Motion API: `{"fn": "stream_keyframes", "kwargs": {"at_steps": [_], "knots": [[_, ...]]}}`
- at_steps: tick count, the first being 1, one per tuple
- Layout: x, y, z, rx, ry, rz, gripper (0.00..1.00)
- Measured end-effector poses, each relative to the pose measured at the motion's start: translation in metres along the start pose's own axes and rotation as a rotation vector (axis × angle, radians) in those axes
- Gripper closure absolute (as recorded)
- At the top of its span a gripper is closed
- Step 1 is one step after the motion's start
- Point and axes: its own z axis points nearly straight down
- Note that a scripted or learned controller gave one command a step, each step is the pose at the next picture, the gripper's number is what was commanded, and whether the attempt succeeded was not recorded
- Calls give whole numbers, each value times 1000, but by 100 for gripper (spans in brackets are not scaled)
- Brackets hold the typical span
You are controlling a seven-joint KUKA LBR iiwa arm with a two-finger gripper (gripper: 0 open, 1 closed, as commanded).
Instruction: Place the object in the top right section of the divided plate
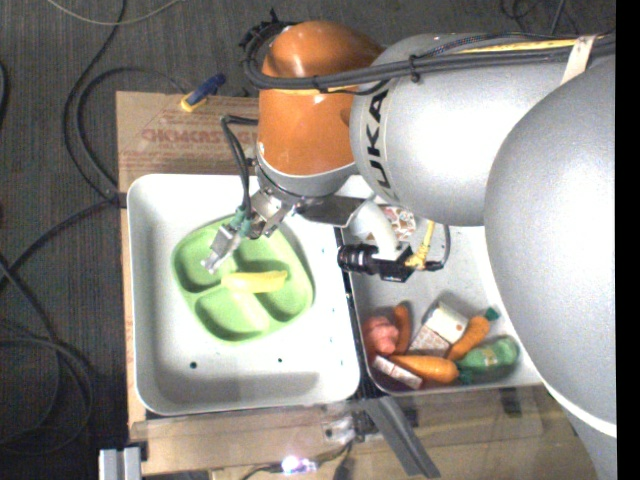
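Observation:
A green divided plate point(215, 313) lies in the left white bin point(160, 358). A yellow banana-shaped object point(255, 281) rests on the plate near its middle right, across a divider. My gripper point(222, 248) hangs over the plate's upper part, just up and left of the yellow object, its thin fingers pointing down-left. Nothing shows between them. The grey arm with its orange band point(305, 98) covers the bin's upper right corner.
The right bin point(440, 386) holds several toy foods: carrots point(425, 366), a pink piece point(378, 333), a small carton point(440, 328) and a green item point(490, 356). Cardboard point(180, 133) lies behind the left bin, with cables on the floor around.

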Motion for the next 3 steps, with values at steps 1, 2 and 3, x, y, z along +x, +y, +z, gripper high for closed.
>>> {"fn": "stream_keyframes", "kwargs": {"at_steps": [1,2,3], "knots": [[21,-64,110,-1,1,-709,0],[-49,2,30,-4,-2,-694,0],[-76,-86,39,-2,-2,-915,0]]}}
